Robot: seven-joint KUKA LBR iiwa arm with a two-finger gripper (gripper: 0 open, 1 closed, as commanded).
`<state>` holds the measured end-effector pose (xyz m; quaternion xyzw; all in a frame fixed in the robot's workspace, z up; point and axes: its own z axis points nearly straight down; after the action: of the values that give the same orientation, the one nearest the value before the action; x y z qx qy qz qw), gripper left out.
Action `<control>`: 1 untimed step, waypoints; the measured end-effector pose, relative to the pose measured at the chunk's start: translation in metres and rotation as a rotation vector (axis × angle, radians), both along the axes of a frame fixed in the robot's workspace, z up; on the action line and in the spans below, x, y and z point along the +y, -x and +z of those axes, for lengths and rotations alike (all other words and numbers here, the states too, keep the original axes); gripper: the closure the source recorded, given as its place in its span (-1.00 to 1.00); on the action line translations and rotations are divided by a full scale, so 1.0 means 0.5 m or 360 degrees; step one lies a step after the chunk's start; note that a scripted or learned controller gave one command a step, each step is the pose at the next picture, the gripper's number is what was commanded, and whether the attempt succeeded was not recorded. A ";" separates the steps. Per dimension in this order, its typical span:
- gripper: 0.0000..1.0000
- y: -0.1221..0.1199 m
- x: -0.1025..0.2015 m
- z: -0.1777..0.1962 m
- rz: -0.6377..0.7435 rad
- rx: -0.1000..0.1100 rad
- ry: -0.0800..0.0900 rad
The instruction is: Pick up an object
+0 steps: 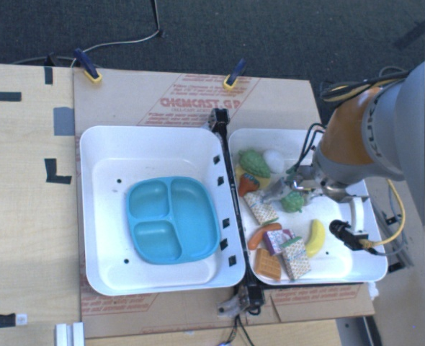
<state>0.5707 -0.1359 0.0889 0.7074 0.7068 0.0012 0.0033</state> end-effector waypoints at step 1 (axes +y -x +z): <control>1.00 0.002 0.000 0.016 0.0000 0.0003 0.0001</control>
<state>0.5698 -0.1360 0.0967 0.7075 0.7067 0.0002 0.0027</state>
